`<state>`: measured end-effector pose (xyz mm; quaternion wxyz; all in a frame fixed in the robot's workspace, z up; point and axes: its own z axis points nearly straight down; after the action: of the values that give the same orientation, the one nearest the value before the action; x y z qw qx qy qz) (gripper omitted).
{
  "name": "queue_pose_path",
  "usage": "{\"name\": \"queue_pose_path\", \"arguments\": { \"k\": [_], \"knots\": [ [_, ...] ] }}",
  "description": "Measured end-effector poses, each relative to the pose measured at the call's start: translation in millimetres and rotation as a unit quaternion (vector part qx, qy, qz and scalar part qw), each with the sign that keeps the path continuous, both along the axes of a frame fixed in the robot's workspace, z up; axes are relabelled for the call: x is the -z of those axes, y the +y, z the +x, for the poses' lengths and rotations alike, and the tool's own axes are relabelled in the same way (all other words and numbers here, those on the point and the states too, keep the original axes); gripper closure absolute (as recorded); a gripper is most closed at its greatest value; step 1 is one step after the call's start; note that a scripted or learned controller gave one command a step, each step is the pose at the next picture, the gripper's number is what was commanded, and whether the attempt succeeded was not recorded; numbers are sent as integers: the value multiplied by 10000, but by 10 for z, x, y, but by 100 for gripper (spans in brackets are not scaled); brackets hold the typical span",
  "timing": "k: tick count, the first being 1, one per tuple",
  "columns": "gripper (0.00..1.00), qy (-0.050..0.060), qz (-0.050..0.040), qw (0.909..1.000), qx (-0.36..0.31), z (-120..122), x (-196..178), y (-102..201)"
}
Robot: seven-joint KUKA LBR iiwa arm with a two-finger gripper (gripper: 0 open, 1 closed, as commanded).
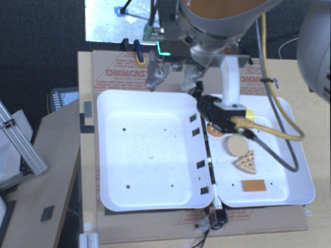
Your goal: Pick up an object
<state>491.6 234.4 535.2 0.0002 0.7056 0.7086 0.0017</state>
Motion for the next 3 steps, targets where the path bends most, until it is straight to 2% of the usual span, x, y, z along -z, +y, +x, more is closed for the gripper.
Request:
{"name": "queue_pose_path", "arguments": {
  "k": [1,2,3],
  "knots": [
    [100,-10,10,10000,-13,2,-115,4],
    [100,-19,-4,10000,24,909,1,-6],
    [100,104,-46,9999,23,238,1654,-307]
  ]
}}
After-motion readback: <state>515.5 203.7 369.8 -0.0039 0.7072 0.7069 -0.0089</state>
